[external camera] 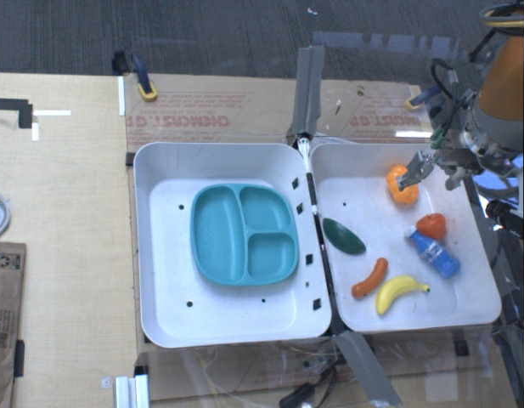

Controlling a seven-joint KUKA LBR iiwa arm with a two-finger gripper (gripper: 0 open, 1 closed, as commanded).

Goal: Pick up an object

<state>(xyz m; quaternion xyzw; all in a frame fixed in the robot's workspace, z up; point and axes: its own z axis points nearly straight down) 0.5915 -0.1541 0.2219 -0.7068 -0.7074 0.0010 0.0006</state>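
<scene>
Gripper: we see the gripper (438, 167) at the far right corner of the right bin (363, 313), hanging off the grey arm (499, 100) with its orange band. Two dark fingers splay out below the wrist, one towards the orange and one away from it, so we read them as spread apart with nothing between them.

Orange: the orange (402, 184) sits in the right bin just beside the left finger tip; we cannot tell whether the finger touches it or only overlaps it from this slant.

Other things in the right bin: a red piece (431, 224) touching a blue bottle (435, 253), a banana (397, 293), a sausage (369, 278) just beside the banana, and a dark green piece (343, 236) near the bin's left wall.

Left bin: the left bin (160, 313) holds a teal tray (243, 233) with three compartments.

Step in hand: we judge this as the approach; nothing is lifted yet, and the orange looks like the nearest target.

Next move: we think the gripper must shift left so the orange lies between the fingers, come down around it, then clamp. The fruit is round and may roll off a finger that lands off-centre.

Risk: the bin's far wall is close behind the orange and could crowd a finger.
</scene>
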